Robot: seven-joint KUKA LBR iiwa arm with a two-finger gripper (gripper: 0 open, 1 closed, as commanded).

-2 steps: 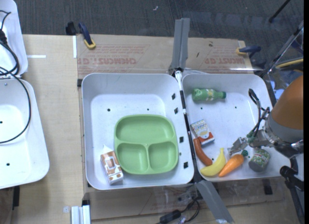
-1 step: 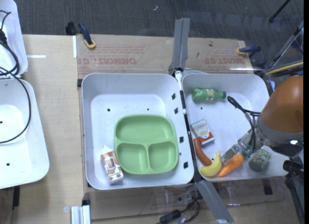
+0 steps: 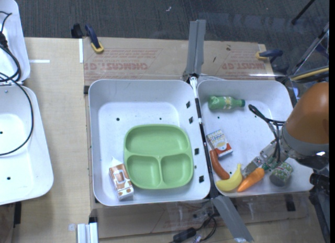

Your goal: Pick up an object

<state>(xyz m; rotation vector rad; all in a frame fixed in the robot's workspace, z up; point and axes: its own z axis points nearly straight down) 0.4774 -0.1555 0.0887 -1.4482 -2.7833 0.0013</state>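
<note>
one arm low over the right bin, jaws by the carrot, grip state unclear

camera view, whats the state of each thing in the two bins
green divided plate: flat in the left bin
small carton: lying beside the plate
green bottle: on its side, right bin
snack box: lying flat
hot dog: lying flat
banana: lying against the carrot
carrot: lying under the gripper

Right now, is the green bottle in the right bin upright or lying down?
Lying down. The green bottle rests on its side on the right bin floor near the far wall, its length running across the view.
</note>
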